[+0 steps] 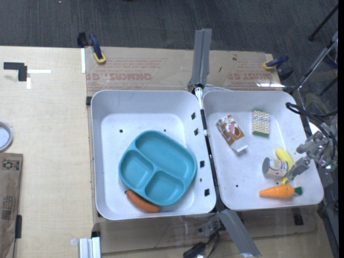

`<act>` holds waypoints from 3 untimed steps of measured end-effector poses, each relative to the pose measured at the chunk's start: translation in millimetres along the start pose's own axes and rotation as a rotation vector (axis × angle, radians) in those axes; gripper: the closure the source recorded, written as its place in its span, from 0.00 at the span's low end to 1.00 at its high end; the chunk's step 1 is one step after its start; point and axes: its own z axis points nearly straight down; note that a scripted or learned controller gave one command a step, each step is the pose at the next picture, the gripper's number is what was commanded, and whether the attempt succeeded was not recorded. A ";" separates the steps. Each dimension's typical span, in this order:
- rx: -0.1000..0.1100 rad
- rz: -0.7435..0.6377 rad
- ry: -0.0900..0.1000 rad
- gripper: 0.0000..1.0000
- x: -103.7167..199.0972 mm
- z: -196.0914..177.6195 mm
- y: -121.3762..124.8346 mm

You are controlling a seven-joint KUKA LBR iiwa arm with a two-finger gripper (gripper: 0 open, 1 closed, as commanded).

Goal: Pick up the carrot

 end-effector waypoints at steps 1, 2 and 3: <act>0.000 -0.200 0.004 0.00 1.2 43.8 -0.1; -0.008 -0.141 -0.010 0.00 -2.8 80.1 4.7; -0.007 -0.139 -0.012 1.00 -3.1 73.0 4.4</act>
